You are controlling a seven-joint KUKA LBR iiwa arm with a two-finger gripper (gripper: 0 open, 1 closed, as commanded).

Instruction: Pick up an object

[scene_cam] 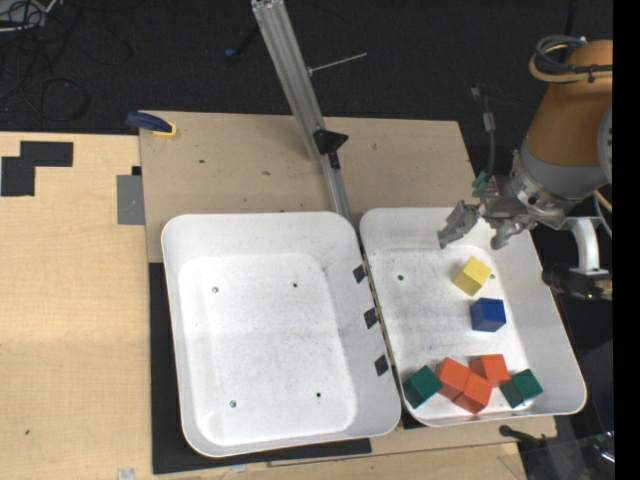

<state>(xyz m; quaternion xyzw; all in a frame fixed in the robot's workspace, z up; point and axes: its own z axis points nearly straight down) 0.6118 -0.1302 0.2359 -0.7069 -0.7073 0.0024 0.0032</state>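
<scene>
My gripper (478, 230) hangs over the far part of the right bin (420, 298), fingers spread open with nothing between them. A yellow cube (472, 275) lies just below it in the view, apart from the fingers. Nearer the front sits a blue cube (488, 314). At the bin's front edge lies a cluster: a green block (422, 384), orange blocks (467, 382), and another green block (521, 387).
The left bin (265, 328) sits beside the right one, joined by black clips (369, 317). A slanted aluminium rail (300, 93) rises behind the bins. A blue-and-yellow item (151, 123) lies at the bench's far left corner.
</scene>
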